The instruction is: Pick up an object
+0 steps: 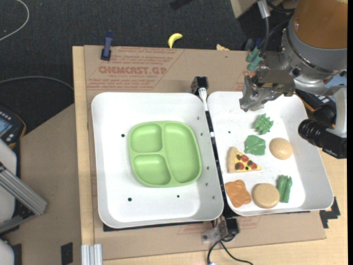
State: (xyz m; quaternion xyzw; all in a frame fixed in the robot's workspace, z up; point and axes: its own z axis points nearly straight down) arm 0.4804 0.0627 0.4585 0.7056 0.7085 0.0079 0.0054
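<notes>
**Operator:** State the location of the candidate objects

**Technician:** All lie in the right-hand shallow white plastic bin [314, 164]. From far to near: a small dark-green leafy toy piece [263, 124]; a second, flatter green leaf-shaped piece [254, 144] just beside a pale tan round bun-like piece [281, 148]; a yellow triangular pizza-slice toy with red dots [242, 162]; an orange ridged piece [237, 192] touching or nearly touching a second tan round piece [266, 195]; and a green bundle of bean-like sticks [284, 187]. The left-hand white bin [105, 148] holds a light-green compartmented plastic plate [164, 153]

**Operator:** Handling characteristics?

**Technician:** Judged as light play-food, rigid or slightly soft, not fragile. The flat pieces (pizza slice, flat leaf) offer little height; take them across their narrow width at the edges. The round tan pieces may be smooth and could slip; grip across the widest middle. The nearest item to the tool, the dark-green leafy piece, looks bumpy and should seat well if taken across its short side

**Operator:** Tool condition?

**Technician:** The grey two-finger gripper [249, 105] sits over the far-left corner of the right bin, just beyond the dark-green leafy piece. The finger spread cannot be told from this angle. Nothing is seen between the fingers, and no contact with any piece is evident
</notes>
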